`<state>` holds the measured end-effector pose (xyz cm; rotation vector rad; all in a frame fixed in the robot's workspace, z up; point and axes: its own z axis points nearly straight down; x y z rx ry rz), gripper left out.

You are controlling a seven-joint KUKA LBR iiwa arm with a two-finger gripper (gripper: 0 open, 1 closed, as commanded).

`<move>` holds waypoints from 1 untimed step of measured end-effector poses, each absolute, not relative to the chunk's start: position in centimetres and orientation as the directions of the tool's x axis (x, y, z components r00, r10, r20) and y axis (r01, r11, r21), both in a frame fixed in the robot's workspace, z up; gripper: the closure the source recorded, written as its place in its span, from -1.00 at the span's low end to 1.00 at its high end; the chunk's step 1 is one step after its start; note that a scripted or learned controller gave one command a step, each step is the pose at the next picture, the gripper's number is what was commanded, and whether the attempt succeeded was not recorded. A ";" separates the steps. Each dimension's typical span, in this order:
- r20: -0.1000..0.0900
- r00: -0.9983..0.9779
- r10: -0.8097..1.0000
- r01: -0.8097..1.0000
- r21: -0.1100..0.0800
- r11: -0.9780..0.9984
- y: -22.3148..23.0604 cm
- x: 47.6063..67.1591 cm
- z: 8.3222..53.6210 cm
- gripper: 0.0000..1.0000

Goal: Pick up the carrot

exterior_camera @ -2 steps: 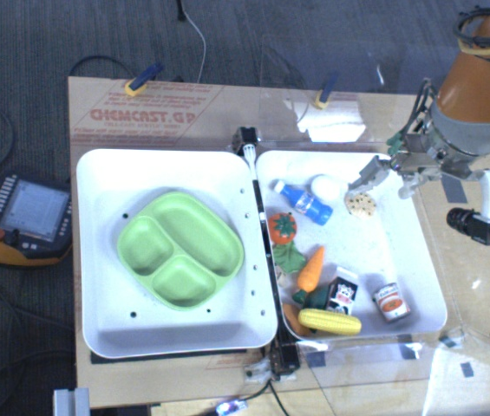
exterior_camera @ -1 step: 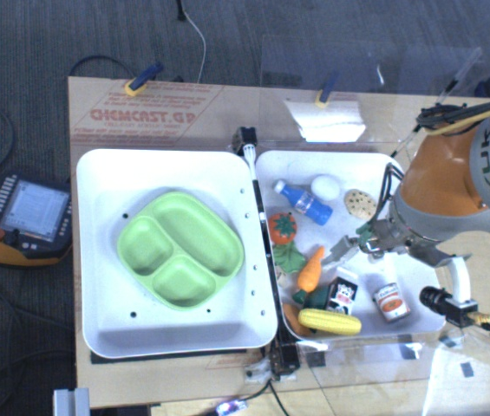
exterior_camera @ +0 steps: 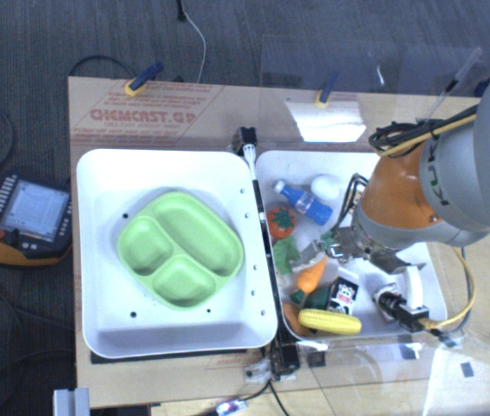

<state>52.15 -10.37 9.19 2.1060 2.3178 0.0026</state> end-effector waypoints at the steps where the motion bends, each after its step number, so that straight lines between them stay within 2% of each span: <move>1: -0.007 -0.094 0.996 0.995 0.012 0.095 -10.4 52.3 10.2 1.00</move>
